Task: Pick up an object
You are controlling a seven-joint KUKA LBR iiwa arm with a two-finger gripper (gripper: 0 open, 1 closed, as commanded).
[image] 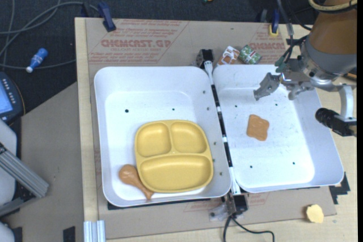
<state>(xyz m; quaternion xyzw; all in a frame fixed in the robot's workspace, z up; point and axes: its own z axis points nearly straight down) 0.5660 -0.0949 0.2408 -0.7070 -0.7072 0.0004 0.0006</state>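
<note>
Approach step, by the look of it: nothing lifted yet.

In the left bin point(108, 122), a yellow divided plate point(172, 156) lying flat toward the near rim, a tan drumstick-shaped toy point(134, 177) tucked against its lower-left edge and close to the bin wall. Little room there for fingers to slip between plate, toy and wall.

At the centre, the two bins touching along a dark seam point(221, 127).

In the right bin point(317, 173), an orange-brown toast-like piece point(258, 127) lying alone near the middle, well apart from every wall. Open floor on all sides of it, so the easier pick.

Above and right of that piece, the tool point(279, 86) hanging over the far part of the right bin, fingers spread apart, nothing between them.

Next move, judged from this: shift toward the near-left until centred over the toast-like piece, descend straight, close on its narrower sides. Far wall near the tool and centre seam to be kept clear of during the descent.

On the desk point(85, 99) beyond the bins, a few small wrapped items point(241, 55) and, at the near right corner, a yellow lump point(313, 213).
</note>
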